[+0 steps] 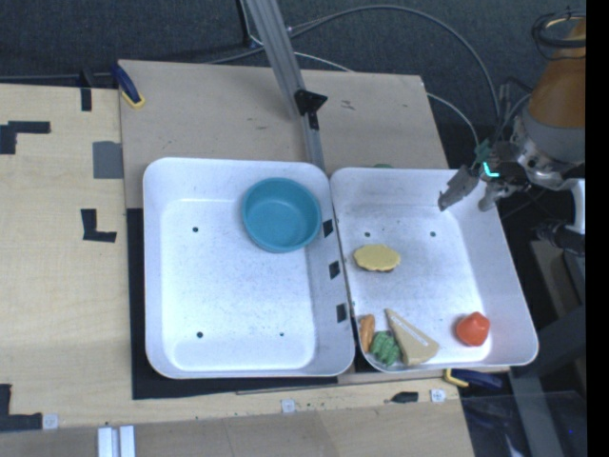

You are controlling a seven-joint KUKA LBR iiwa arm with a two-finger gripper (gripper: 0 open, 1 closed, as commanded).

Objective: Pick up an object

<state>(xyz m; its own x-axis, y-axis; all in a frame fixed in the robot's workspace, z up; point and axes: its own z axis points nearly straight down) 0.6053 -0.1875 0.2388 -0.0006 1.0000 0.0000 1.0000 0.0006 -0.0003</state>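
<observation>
My gripper [471,194] hangs over the far right corner of the right bin [433,284], its two fingers apart with nothing between them. Below it in that bin lie a flat yellow disc [377,258] near the middle, a red tomato-like ball [472,328] at the near right, and a tan wedge [411,339], a green piece [384,348] and a small orange piece [367,330] along the near edge. A blue bowl [281,214] sits upright at the far side of the left bin [219,303].
A slanted metal pole [281,50] comes down to the gap between the bins at the back. Cables [447,55] loop behind the right bin. A blue and yellow clamp [129,88] lies at the board's far left corner.
</observation>
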